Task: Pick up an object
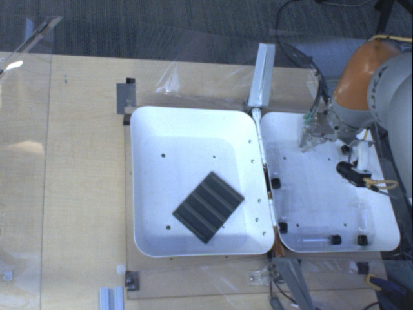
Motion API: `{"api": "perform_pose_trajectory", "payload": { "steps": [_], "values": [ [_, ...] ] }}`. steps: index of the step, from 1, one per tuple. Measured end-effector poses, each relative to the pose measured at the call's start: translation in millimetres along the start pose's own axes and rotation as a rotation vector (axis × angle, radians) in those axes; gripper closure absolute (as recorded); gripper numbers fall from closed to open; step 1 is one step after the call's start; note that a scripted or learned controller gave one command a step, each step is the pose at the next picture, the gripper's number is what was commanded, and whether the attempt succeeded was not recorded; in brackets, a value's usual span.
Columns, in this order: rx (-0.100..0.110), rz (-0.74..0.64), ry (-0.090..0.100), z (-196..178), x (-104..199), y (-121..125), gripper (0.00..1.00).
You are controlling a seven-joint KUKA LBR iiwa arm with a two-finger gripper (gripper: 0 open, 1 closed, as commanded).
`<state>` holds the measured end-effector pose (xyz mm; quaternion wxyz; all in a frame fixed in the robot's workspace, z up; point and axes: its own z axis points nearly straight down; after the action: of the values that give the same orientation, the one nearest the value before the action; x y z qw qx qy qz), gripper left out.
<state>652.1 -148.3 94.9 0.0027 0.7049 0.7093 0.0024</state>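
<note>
A dark grey ribbed rectangular pad (209, 206), flat and slatted like a small mat, lies on the floor of the left white bin (150, 166), in the lower middle of that bin and a little toward its right side. It sits turned at a diagonal: its long axis runs from the lower left up to the upper right, and its ridges follow the same line. Nothing else rests on it or touches it, and it lies apart from the bin's walls on every side. Moving outward, the left bin meets the right white bin (322, 199) along a shared middle edge, with a grey metal bracket (261, 76) rising from the top of that seam. The right bin holds no loose object that can be made out, just small dark fittings along its rim. Over the upper right part of the right bin hangs the gripper (314, 134), a small pale mechanism at the end of the grey arm (393, 95), whose orange band (361, 76) shows above the wrist at the picture's right edge. Whether the gripper is open or closed cannot be told at this size and angle, and nothing can be seen held in it. The pad therefore lies to the left of the gripper and lower in the picture, across the divide between the two bins and well apart from it. Judging from this, a pickup would call for the arm to cross over the seam into the left bin and to line up with the pad's diagonal before descending.
</note>
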Motion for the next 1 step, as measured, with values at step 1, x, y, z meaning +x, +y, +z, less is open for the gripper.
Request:
{"api": "perform_pose_trajectory", "payload": {
  "steps": [1],
  "values": [
    [-0.003,-0.242,-0.001,-91.2,11.1,-8.1,1.00]
  ]
}}
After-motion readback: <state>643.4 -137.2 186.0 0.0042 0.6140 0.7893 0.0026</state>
